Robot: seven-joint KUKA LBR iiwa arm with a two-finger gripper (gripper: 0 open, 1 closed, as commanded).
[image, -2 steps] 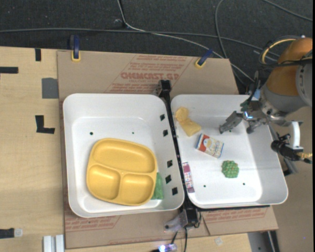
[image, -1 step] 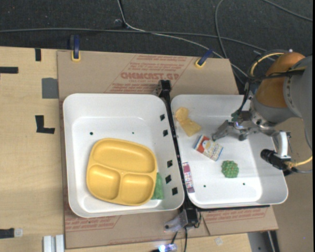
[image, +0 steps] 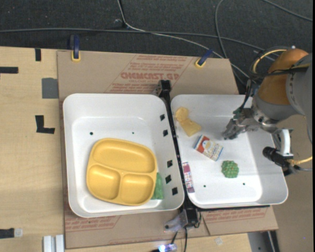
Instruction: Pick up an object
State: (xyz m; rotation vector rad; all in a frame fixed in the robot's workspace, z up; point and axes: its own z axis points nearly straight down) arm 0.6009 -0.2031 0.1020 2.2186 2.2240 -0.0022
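Cardboard point(image: 147, 72) underlies two white bins point(image: 73, 119) on wood.

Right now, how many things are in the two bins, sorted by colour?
Yellow: 2, tray, toy
Green: 2, ball, scrap beside the tray
Red and white: 1, carton
Pink: 1, strip
Total: 6

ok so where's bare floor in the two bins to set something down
Left bin: a bare strip behind the yellow tray, which crowds the front. Right bin: open front floor past the green ball; the middle, with the small carton and yellow toy, is crowded.
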